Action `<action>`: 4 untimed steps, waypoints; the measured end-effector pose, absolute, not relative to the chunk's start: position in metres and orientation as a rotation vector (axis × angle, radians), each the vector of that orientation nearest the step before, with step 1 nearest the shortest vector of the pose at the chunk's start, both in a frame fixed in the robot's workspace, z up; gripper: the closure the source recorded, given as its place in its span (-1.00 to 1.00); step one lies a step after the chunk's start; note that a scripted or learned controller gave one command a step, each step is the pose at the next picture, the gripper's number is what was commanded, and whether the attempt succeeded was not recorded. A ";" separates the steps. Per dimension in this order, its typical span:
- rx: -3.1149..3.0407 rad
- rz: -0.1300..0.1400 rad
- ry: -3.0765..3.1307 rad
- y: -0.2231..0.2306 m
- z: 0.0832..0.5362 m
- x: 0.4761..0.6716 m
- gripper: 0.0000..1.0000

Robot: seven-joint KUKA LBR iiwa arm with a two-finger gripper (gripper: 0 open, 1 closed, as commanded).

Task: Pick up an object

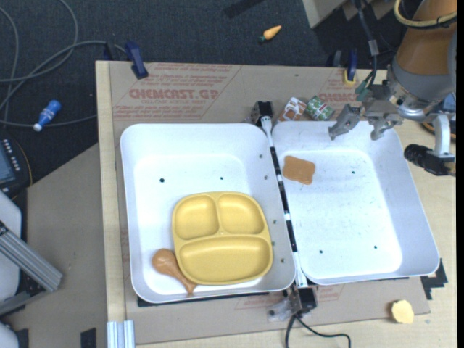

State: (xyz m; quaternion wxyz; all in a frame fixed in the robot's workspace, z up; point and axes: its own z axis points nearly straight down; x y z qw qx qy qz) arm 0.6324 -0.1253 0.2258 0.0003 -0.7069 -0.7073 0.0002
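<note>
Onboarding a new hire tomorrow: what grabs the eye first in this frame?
The yellow divided plate in the left bin, with an orange-brown drumstick-shaped toy at its lower left edge. Next, the brown flat piece lying alone near the upper left of the right bin. The gripper hangs open above that bin's far rim, holding nothing.

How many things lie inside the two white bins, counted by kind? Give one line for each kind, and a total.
Yellow divided plate, left bin: 1
Tan drumstick-shaped toy, left bin, beside the plate: 1
Brown flat toast-like piece, right bin: 1
Total: 3
</note>
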 end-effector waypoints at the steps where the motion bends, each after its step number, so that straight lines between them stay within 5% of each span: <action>1: -2.212 0.008 -2.218 -0.096 0.139 0.638 -1.00; 2: -2.219 0.004 -2.216 -0.097 0.081 0.626 -1.00; 3: -2.223 -0.004 -2.222 -0.097 0.096 0.628 1.00; 4: -2.219 0.006 -2.214 -0.100 0.084 0.574 1.00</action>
